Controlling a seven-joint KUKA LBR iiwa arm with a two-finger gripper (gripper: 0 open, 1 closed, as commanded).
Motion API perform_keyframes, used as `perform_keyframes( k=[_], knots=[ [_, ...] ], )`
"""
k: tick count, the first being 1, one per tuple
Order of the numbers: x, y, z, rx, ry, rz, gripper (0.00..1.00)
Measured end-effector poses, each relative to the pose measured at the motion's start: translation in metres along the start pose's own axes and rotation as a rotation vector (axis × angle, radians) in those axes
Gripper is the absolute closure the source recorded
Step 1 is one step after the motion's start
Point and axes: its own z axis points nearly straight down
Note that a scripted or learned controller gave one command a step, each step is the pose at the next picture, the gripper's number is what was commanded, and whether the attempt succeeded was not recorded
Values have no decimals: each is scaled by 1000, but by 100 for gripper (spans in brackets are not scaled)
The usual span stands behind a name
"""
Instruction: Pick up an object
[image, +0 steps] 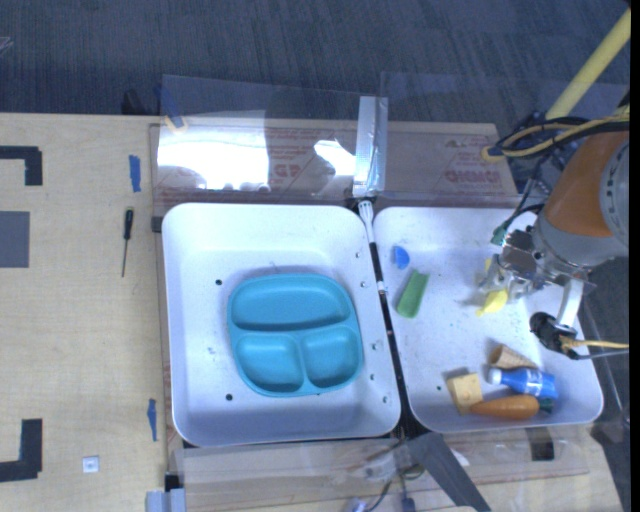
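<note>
Legible text: none you can read | red print on the clear panel (300, 160) behind the white bins (180, 300): blurred | other markings: too small

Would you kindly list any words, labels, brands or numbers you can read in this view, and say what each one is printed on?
Nothing can be read with certainty.
Red print on the clear panel behind the bins: blurred and washed out by glare.
Red mark on the panel's right end: too blurred to read.
Label on the blue and white tube: too small to read.

The grey arm (590, 200) reaches in from the right, tool (508, 275) lowered.
</note>
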Motion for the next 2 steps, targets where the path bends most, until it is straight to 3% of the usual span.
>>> perform_keyframes(
  k=[1, 2],
  knots=[
    [66, 10, -90, 2, 4, 13, 100],
    [105, 10, -122, 6, 2, -47, 100]
  ],
)
